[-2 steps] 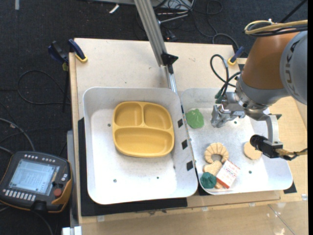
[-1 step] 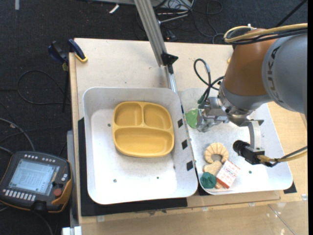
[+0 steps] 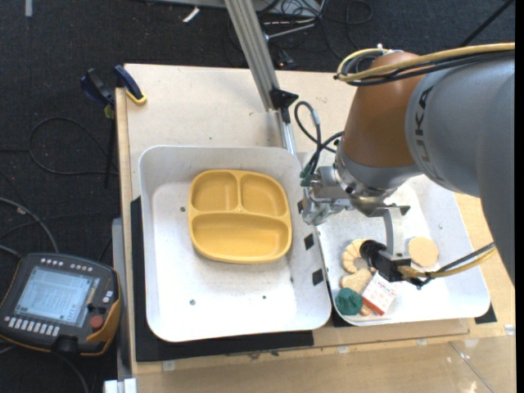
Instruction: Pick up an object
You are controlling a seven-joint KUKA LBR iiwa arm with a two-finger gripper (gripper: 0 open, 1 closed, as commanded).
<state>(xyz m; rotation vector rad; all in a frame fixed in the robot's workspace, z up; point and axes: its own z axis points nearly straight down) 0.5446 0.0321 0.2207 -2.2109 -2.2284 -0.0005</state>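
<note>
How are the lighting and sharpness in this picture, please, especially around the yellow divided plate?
Camera view: light is soft and even; the yellow three-compartment plastic plate is sharp, casting only a thin shadow along its lower edge; the shallow white bin under it is bright without blown-out glare; the big grey arm casing, nearest the lens, looks slightly soft.

Yellow divided plate [image 3: 240, 216] in left bin [image 3: 164, 285]; hand [image 3: 315, 206] over right bin [image 3: 449, 219], near bins' shared edge.
</note>
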